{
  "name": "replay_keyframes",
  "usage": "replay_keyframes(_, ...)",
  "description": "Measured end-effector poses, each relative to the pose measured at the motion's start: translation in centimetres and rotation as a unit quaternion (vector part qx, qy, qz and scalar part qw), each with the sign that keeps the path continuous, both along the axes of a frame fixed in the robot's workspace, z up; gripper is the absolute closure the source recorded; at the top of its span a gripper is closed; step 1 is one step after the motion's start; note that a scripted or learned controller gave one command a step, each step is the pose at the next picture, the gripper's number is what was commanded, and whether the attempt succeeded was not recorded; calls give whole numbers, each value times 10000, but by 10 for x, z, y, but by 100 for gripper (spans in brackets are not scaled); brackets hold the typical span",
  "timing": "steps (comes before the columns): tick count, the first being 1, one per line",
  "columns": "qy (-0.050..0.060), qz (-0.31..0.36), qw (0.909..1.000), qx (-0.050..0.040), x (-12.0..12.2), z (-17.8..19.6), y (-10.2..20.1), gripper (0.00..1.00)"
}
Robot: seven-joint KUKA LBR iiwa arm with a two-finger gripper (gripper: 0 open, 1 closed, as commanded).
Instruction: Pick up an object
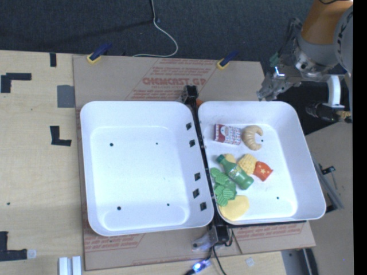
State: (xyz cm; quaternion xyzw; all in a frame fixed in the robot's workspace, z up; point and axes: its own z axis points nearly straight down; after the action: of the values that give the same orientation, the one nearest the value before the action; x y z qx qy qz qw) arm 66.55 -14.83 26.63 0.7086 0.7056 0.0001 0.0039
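Diagonally, green bottle [235, 172] in right bin [298, 153], neck up-left, base down-right.

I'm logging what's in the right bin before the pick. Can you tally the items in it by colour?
Red: 2, the red carton and the small red piece
Yellow: 2, the corn cob and the yellow piece
Green: 2, the green bottle and the leafy green piece
Tan: 1, the croissant
Total: 7

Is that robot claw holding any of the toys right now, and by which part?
Nothing is held. The grey two-finger gripper hangs over the right white bin's far rim with nothing between its fingers; the toys all lie in the bin.
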Motion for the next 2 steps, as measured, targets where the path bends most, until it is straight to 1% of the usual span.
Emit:
replay_keyframes(1,-69,41,10000,7,4,217,30,100)
replay_keyframes(2,101,47,9999,45,-43,96,91,100)
